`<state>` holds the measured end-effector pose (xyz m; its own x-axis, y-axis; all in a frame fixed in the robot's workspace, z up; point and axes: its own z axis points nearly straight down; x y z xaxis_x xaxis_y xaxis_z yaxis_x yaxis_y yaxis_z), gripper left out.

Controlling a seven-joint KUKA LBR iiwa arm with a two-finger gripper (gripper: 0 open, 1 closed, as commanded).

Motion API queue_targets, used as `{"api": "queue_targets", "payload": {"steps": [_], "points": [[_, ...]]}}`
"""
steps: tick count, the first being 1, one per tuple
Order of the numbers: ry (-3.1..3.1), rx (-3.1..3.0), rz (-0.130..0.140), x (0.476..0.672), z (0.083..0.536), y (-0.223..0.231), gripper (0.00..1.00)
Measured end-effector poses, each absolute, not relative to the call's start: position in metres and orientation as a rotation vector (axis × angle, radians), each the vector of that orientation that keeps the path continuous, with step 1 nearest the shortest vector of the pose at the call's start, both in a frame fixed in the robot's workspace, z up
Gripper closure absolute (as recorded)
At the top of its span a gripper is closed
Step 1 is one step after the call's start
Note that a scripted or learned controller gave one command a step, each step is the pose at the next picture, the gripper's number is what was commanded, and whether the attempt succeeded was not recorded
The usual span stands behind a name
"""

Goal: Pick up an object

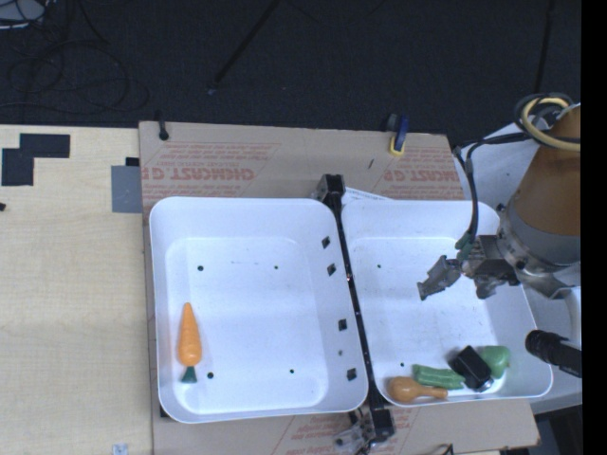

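Overhead, the grey arm with its orange band (560, 173) reached in from three o'clock, and its two-finger gripper (465, 281) hung over the middle of the right-hand shallow white bin (398, 226). The two dark fingers (436, 280) stood spread apart with nothing between them, so the hand was open and carried no load.

Nearest candidates for lifting lay toward five o'clock from the gripper, clustered along the right bin's front wall and well apart from the fingers. A small black block-shaped object (470, 367) sat tilted, its long axis running from about ten o'clock to four o'clock. Just behind and beside it was a light green rounded plastic piece (496, 356), touching or overlapping the black one at its three o'clock side. A darker green elongated toy vegetable (437, 377) lay nearly flat along the nine-to-three line, its left end toward nine o'clock, touching the black object. Below that, an orange-tan pear-like toy (413, 390) lay with its fat end toward nine o'clock and its thin neck pointing toward three o'clock.

Across the black divider (343, 292), in the left-hand white bin (237, 221), an orange plastic carrot (189, 335) lay near the seven o'clock corner. Its long axis ran twelve to six, the tapered tip pointing to twelve o'clock and the small green top at six. It was far from the gripper, toward nine o'clock.
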<state>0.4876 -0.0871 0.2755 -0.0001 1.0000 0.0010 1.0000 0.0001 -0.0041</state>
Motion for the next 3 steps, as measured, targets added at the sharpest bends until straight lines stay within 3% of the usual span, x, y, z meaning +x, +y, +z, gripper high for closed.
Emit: {"api": "queue_targets", "payload": {"steps": [1, 2, 3], "points": [[-2.233, -2.221, -0.011, 0.531, 0.375, -0.058, 0.00], [-2.238, -2.215, -0.016, 0.530, 0.495, 0.021, 0.00], [-2.226, -2.213, 0.008, 0.530, 0.496, 0.018, 1.00]]}}
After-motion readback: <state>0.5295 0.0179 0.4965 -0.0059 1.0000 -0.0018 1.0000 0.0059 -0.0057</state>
